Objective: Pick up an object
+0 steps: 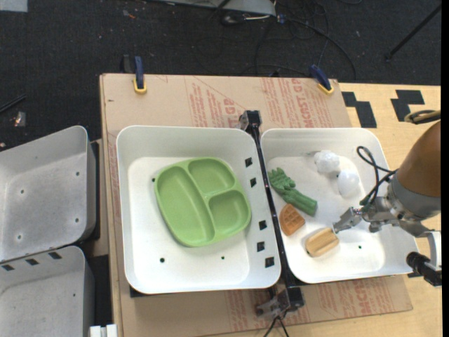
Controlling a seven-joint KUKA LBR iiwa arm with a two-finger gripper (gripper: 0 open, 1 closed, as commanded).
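In the right bin (365,265) lie a green toy (292,192), an orange waffle-like piece (292,220), a tan bread-like block (322,242) and two white lumps (327,161) (348,182). My gripper (346,221) reaches in from the right, low over the bin floor. It is just right of and slightly above the tan block, and below the nearer white lump. Nothing shows held in it.
The left bin (133,188) holds a green divided plate (203,201). A dark divider (265,188) runs between the bins. A black cable (372,163) loops over the right bin's far right side. Grey trays (42,188) lie off the bench to the left.
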